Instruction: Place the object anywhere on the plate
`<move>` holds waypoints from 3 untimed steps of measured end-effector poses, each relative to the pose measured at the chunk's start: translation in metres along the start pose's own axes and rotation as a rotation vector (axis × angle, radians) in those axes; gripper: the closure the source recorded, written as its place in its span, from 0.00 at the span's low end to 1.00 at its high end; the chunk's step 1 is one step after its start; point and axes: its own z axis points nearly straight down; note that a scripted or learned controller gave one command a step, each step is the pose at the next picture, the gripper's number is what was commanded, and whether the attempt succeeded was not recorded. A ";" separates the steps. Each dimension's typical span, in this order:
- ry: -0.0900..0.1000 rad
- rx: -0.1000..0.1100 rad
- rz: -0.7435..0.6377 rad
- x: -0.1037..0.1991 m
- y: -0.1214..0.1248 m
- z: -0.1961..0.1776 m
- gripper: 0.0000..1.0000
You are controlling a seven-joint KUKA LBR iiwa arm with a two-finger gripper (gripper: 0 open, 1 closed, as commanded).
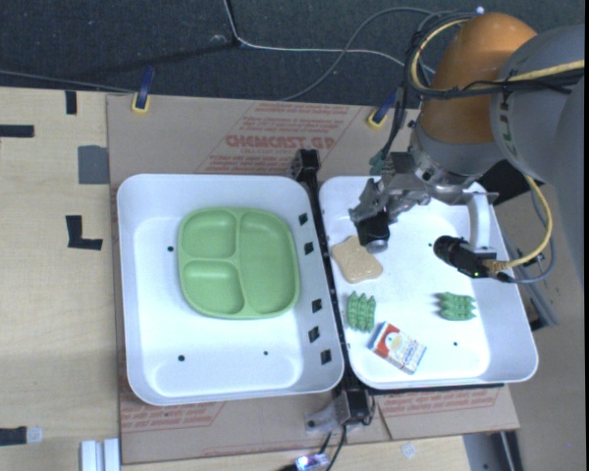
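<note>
A light green plate (240,262) with three compartments lies in the left bin (147,204). In the right bin (501,351) a tan slice of bread (357,260) lies near the left wall. My gripper (372,230) hangs just above and to the right of the bread, at its upper edge. Two small green toy pieces, one (360,310) below the bread and one (455,306) to the right, rest on the bin floor. A small red, white and blue packet (396,346) lies near the front.
A black divider (317,253) with clamps runs between the two bins. A black cable loops behind the arm (481,77) at the top right. The bins sit on a cardboard sheet (265,135).
</note>
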 end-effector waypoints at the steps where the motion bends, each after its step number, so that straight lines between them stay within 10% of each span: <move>1: 0.000 0.001 0.000 0.063 0.009 0.007 1.00; 3: 0.000 -0.001 0.002 0.144 0.037 0.004 1.00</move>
